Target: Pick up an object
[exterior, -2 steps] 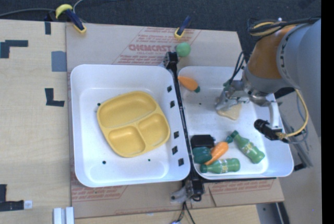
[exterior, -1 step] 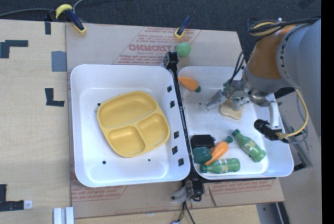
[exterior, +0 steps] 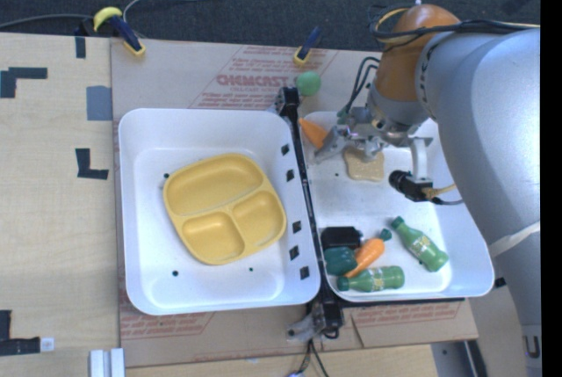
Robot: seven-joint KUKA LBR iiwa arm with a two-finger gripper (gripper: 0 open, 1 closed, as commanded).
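Note:
My gripper (exterior: 345, 141) hangs low over the back of the right bin (exterior: 457, 279), below the arm's orange band. Just left of it an orange piece (exterior: 311, 133) lies against the divider. A tan bread-like slice (exterior: 364, 165) lies directly beneath and to the right of the gripper. Nothing shows as held. Toward the bin's front lie a green bottle (exterior: 420, 245), a carrot (exterior: 371, 251), a second green bottle (exterior: 375, 279), a black block (exterior: 341, 236) and a dark teal piece (exterior: 338, 260).
The left bin (exterior: 140, 279) holds a yellow divided plate (exterior: 225, 206). A green ball (exterior: 308, 83) rests behind the bins on the cardboard. Yellow-and-blue clamps (exterior: 117, 24) sit at the cardboard's back edge. The grey arm covers the right bin's right side.

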